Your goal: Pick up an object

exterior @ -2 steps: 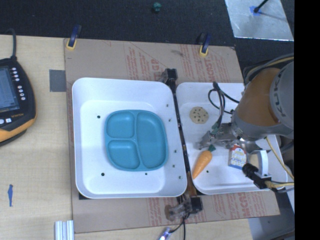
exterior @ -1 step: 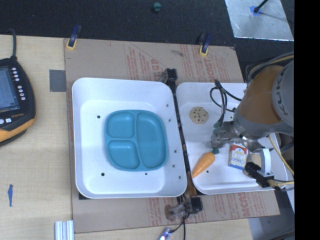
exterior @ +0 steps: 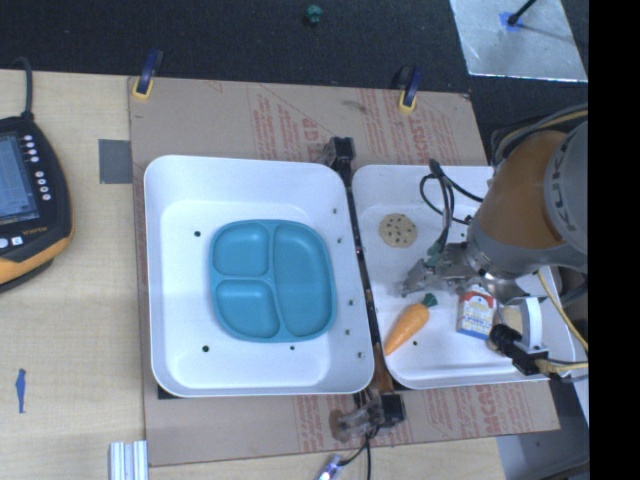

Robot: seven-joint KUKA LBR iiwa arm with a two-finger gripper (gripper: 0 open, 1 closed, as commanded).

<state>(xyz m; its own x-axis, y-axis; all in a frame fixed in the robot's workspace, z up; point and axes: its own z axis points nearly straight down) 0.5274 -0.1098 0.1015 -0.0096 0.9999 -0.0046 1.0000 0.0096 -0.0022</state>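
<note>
Over the right bin [exterior: 450, 373] the gripper [exterior: 428, 273] hangs low, jaws spread and holding nothing, just above the carrot [exterior: 405, 328], cookie [exterior: 397, 230] nearby, carton [exterior: 476, 314] beside.

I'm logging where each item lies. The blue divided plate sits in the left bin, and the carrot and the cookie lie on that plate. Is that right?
Not quite. The blue divided plate does sit in the left bin, but the carrot and the cookie lie in the right bin, as the camera view shows.
</note>
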